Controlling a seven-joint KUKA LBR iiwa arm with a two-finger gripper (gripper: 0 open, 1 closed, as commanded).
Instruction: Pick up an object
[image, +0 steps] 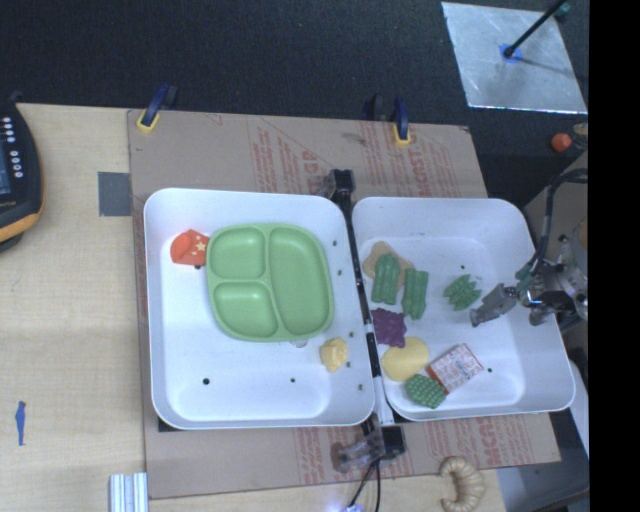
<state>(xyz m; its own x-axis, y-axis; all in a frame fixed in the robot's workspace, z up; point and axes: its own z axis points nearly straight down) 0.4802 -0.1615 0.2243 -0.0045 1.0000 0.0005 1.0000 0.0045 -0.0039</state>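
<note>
The right bin (500, 225) holds several small items: a tan piece (380, 260), two green pieces (386, 285) (415, 293), a small green piece (461, 291), a purple piece (388, 326), a yellow piece (404, 358), a red and white packet (458, 367) and a ridged green piece (425, 390). My gripper (516, 306) hangs over the right side of this bin, open, with nothing between its fingers. One grey finger (489, 305) points down-left, just right of the small green piece and apart from it.
The left bin (165, 330) holds a green divided plate (270, 280), a red item (188, 247) and a small yellow item (334, 352). A black and orange device (15, 170) sits at the far left. A tan curled object (462, 482) lies on the bench in front of the right bin.
</note>
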